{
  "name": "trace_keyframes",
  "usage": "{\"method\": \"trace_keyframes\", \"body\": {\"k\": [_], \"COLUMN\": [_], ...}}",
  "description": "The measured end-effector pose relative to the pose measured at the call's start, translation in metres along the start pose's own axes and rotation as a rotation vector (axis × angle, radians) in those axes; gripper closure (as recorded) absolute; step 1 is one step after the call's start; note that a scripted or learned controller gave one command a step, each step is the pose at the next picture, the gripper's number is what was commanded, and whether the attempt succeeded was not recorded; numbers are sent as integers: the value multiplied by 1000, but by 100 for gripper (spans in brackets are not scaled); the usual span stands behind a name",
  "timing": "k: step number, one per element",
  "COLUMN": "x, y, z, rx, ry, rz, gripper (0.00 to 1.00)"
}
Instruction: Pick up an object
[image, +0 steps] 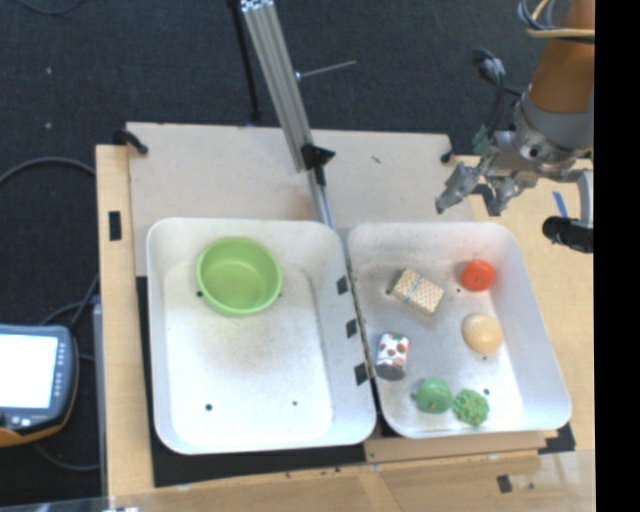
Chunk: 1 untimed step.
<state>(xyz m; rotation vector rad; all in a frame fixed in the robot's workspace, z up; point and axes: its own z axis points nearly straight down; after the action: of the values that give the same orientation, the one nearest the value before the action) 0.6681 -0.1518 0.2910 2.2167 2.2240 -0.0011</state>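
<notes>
My gripper hangs above the far rim of the right bin, its two fingers spread open with nothing between them. Inside that bin lie a red round object, a patterned tan block, a pale yellow egg-shaped object, a small white cup with red spots, a green round object and a bumpy green ball. The gripper stands up and slightly left of the red object, well apart from all of them.
The left bin holds a green bowl in its far left corner. A slanted metal pole rises behind the bins. A tablet-like screen sits off the bench at the left.
</notes>
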Motion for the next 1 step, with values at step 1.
{"method": "trace_keyframes", "body": {"k": [1], "x": [0], "y": [0], "z": [0], "rx": [0], "ry": [-1], "rz": [0], "gripper": [0]}}
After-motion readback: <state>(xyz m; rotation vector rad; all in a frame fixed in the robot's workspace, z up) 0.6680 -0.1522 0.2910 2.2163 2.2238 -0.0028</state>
